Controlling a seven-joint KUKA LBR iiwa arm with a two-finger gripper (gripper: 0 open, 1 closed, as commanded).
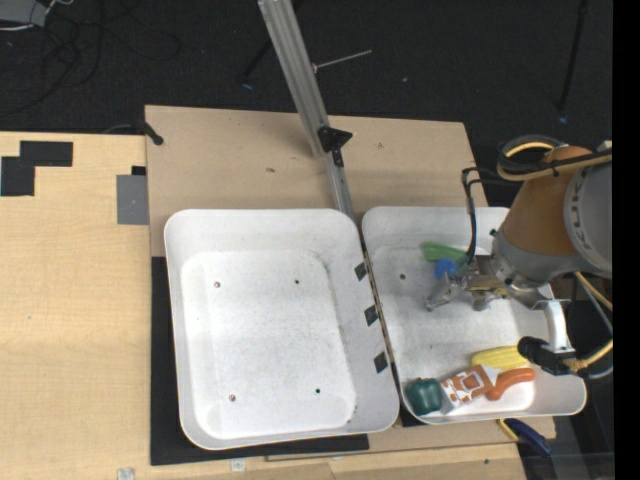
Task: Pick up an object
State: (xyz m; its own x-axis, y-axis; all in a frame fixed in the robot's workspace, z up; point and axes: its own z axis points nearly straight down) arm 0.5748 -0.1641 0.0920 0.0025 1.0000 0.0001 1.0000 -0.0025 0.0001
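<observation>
1. Nearest, along the lower right of the frame, a cluster of objects lies at the bottom edge of the right bin (400, 313): a dark green piece (424, 396), an orange and white item (484, 382) beside it, and a yellow object (498, 356) just above that. None of them touches the gripper.
2. A little farther up, mid-right in the frame, the gripper (452, 293) hangs low over the right bin's floor. The picture is too small and blurred to tell whether it is apart or together, and nothing can be made out held in it.
3. Just above the gripper lie a green object (436, 251) and a blue object (445, 267), partly hidden by the wrist and a black cable.
4. The arm (560, 223) enters from the right edge, its orange band bulking above the wrist; its upper part is cut off by the frame.
5. The left bin (185, 233) fills the centre-left.
6. Farthest, a metal rail (295, 63) slants up from between the bins toward the top of the frame.
</observation>
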